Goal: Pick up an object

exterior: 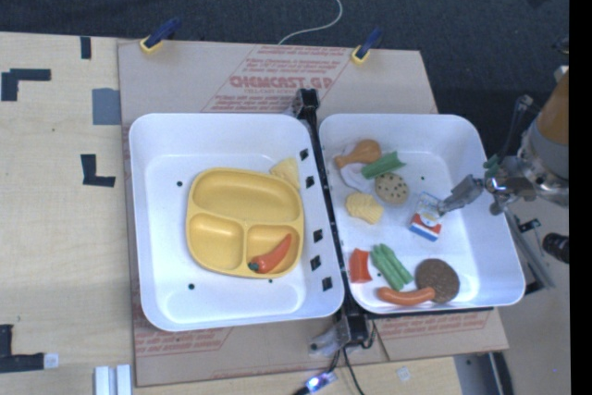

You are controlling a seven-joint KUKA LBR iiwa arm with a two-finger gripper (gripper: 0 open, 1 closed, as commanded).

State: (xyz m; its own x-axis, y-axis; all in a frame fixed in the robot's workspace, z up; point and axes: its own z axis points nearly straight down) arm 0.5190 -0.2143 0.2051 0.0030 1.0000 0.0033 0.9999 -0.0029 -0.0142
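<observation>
- Over the right bin (462, 136) we saw the gripper (442, 204), reaching in from the right edge.
- We could not tell whether it was spread or pinched; nothing showed between its tips.
- Just below the tips lay a small red, white and blue carton (425, 227), on the bin floor.
- Nearby in that bin we noted a cookie (392, 189), a drumstick (357, 152), a yellow piece (363, 208), green beans (391, 265), a sausage (405, 296) and a brown patty (437, 278).
- We logged a yellow divided plate (242, 219) in the left bin (157, 153), a red pepper (272, 254) in its lower compartment.
- Both bins sat on cardboard on the worktop (46, 199).
</observation>
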